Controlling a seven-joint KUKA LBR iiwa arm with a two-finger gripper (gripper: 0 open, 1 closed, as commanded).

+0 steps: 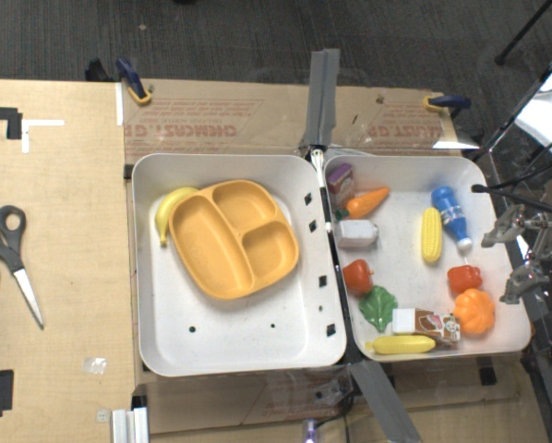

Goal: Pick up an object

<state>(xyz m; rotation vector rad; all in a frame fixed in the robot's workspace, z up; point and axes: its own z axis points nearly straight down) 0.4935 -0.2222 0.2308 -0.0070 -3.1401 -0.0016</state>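
Note:
The right bin (401, 169) holds several toy foods: a carrot (366, 201), a corn cob (430, 235), a blue bottle (450, 212), a white block (357, 234), a red pepper (463, 278), an orange (474, 310), a green broccoli (378, 305), a small brown carton (430, 322) and a yellow piece (403, 344). My gripper (510, 261) hangs at that bin's right rim, just right of the red pepper and the orange. Its two fingers stand apart, open, with nothing between them.
In the left bin (239, 340) lies an orange divided plate (234, 238) with a banana (168, 212) tucked at its left edge. Scissors (13, 257) lie on the wooden bench at far left. Blue clamps (133, 79) hold cardboard behind the bins.

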